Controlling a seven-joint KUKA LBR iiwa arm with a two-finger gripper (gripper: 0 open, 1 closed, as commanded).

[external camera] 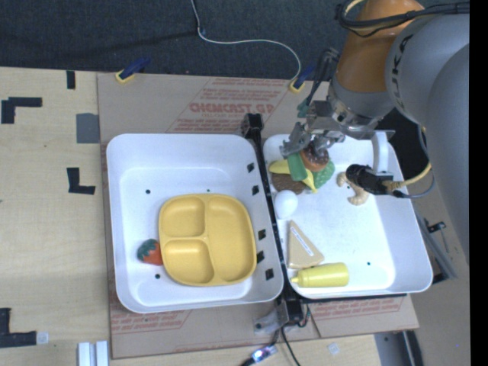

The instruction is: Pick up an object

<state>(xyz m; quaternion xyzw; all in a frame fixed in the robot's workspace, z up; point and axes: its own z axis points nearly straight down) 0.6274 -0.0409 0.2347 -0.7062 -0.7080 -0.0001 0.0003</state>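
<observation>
Toys (305, 172) piled at right bin's (396, 269) far left corner; gripper (311, 145) directly above pile, finger state impossible to tell.

Yellow divided plate (206, 239) in white left bin (130, 166) — yellow bottle (320, 275), white ball (286, 203)

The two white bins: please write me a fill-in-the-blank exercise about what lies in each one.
1. The yellow divided plate lies in the ___ bin.
2. The yellow squeeze bottle lies near the right bin's ___ edge.
3. The white ball sits beside the ___ between the bins.

Missing words: left; front; divider
</observation>
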